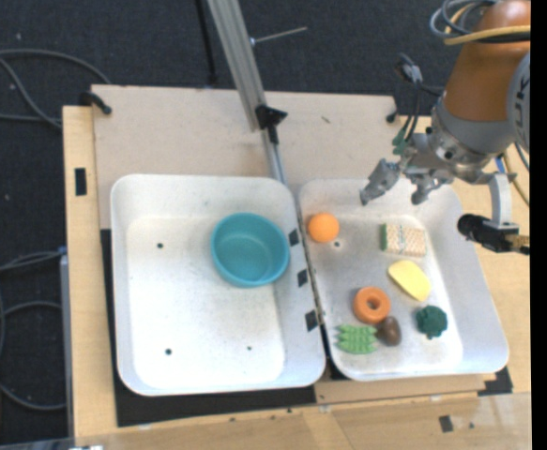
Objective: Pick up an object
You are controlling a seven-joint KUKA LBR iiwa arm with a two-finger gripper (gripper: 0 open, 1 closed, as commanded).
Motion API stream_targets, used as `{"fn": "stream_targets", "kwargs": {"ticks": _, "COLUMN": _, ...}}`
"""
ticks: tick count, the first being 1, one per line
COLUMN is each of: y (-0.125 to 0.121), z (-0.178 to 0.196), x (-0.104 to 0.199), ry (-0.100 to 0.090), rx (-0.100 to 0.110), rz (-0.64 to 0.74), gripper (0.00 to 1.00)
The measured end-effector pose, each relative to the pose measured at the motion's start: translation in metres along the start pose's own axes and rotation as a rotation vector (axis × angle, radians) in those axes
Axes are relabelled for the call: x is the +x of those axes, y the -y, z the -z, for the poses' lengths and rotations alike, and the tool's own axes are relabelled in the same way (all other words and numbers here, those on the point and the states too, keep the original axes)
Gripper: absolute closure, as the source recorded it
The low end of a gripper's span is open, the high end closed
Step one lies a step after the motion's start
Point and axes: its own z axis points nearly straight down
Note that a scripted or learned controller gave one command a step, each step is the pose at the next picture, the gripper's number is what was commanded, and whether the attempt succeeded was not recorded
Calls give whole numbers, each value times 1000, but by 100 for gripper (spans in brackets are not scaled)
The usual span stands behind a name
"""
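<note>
Now to drop the gripper (pixel 402 184), fingers spread and holding nothing, hanging over the right bin's (pixel 475 293) far edge, straight onto one target, say the wafer (pixel 403 240) just below it: pale, flat, rectangular, lying apart from the orange ball (pixel 323 228), so centring well, then closing.

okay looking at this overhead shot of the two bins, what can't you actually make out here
- Camera view: the gripper is small and slightly blurred over the right bin.
- The arm is cut off by the right edge.
- The brown item is too small to identify, partly behind the orange ring.
- The dark green item is too small to name.
</note>
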Motion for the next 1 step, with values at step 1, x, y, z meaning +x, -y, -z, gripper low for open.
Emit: {"fn": "stream_targets", "kwargs": {"ticks": 1, "y": 0, "z": 0, "x": 0, "ry": 0, "rx": 0, "rz": 0, "gripper": 0}}
